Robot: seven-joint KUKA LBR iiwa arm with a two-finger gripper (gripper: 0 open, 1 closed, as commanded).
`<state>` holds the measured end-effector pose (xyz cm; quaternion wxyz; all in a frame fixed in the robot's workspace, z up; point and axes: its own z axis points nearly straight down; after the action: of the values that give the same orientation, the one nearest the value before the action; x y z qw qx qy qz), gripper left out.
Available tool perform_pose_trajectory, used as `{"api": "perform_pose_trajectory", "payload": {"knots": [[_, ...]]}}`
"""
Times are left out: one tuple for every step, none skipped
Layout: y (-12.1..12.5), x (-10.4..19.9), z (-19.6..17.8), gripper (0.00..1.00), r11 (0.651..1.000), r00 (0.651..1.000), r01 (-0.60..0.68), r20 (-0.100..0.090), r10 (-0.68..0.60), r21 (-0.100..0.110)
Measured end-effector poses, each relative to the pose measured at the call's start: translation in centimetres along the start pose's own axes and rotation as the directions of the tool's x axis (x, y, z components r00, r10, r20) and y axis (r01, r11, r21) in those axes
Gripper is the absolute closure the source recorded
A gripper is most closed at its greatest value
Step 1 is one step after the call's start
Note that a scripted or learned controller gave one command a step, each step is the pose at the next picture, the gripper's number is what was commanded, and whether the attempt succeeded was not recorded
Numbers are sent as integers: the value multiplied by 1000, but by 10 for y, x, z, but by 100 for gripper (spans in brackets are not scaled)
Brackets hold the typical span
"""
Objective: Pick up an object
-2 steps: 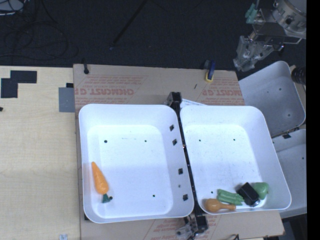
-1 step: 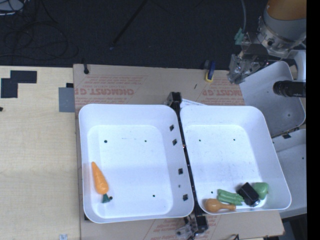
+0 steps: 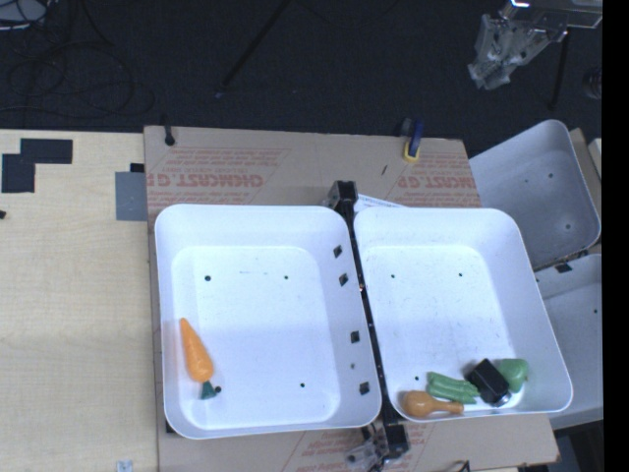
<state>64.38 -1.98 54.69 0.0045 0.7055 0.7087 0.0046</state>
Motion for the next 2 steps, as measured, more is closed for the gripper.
{"api": "perform_pose_trajectory", "payload": {"knots": [[0, 151, 11, 100, 1000, 1000, 11, -3, -11, 18], [0, 271, 11, 100, 1000, 1000, 8, -2, -8, 17]]}}
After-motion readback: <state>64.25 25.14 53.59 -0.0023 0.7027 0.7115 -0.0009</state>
